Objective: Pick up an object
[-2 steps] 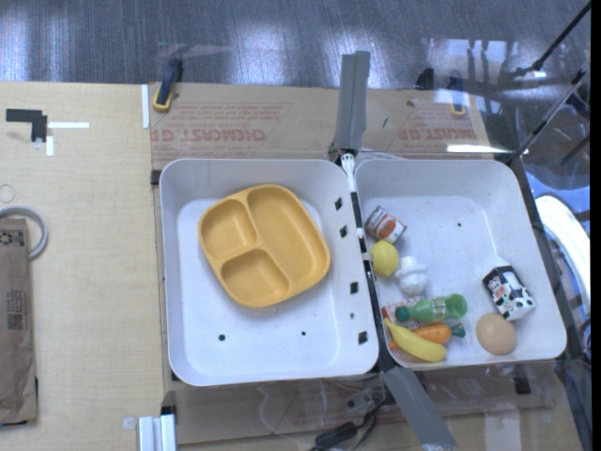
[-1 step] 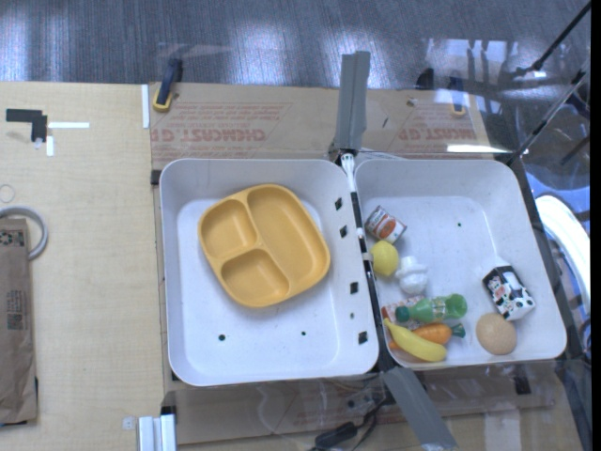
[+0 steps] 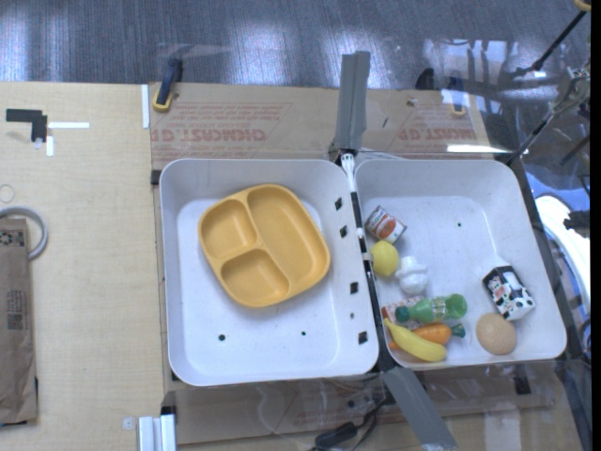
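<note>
Nothing has been lifted yet, so the step in hand is choosing a target and approaching it. The state of the tool cannot be told from this view.

The candidates all lie in the right white plastic bin. Along its left wall sit a small red-and-white can, a yellow lemon and a small white lumpy object, all close together. In the near-left corner a yellow banana, an orange carrot and a green bottle crowd against one another.

The easier picks, in my judgement, are the tan egg-shaped ball and the black-and-white carton, which stand clear of the pile. The carton's flat sides suit a two-finger pinch; the ball may roll away.

The left white bin holds a yellow divided plate, too wide and flat to be a good first choice.
</note>
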Available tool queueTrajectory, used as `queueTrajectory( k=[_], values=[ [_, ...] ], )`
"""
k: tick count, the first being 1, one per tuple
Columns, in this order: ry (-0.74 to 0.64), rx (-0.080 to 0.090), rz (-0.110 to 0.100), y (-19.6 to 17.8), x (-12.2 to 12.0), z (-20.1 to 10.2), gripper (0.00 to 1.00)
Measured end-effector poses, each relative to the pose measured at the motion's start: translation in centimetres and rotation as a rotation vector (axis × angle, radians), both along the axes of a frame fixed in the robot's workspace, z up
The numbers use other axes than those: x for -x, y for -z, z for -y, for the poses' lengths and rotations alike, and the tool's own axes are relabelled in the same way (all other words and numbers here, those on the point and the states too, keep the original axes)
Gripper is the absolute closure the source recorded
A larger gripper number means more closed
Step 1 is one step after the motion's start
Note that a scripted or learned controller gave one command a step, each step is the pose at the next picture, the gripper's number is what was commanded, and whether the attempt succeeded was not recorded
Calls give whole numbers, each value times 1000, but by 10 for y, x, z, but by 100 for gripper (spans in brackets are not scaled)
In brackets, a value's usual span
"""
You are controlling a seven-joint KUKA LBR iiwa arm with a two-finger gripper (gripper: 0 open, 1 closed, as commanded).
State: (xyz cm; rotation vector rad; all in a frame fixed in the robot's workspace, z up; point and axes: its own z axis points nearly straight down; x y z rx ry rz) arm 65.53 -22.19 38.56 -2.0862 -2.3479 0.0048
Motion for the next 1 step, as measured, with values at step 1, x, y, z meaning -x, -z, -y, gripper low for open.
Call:
queueTrajectory(
  k=[1],
  values=[
    [94,0,1,61,-2,1,100]
  ],
)
